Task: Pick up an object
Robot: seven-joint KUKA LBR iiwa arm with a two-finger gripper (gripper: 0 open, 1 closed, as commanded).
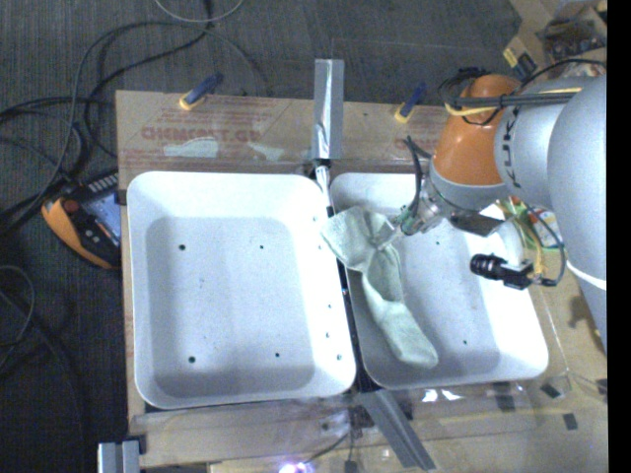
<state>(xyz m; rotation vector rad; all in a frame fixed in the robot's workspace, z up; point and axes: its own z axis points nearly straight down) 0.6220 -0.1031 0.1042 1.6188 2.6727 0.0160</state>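
A grey KUKA arm with a glossy orange band reaches over the right-hand bin, one of two shallow, round-cornered white plastic trays on a plywood bench. Its end effector sits low in that bin's upper half, right at the upper edge of a pale green cloth; whether it is clenched or released cannot be told from this angle. The cloth, soft and crumpled, lies along the bin's left wall, with a bunched top fold against the divide between the bins and a long, narrowing tail running toward the bin's lower middle. A small black cylindrical fitting with wiring hangs off the arm over the bin's right side. To the bin's left, the left-hand bin shows a smooth floor dotted with small dark holes. A metal upright stands above the gap between them.
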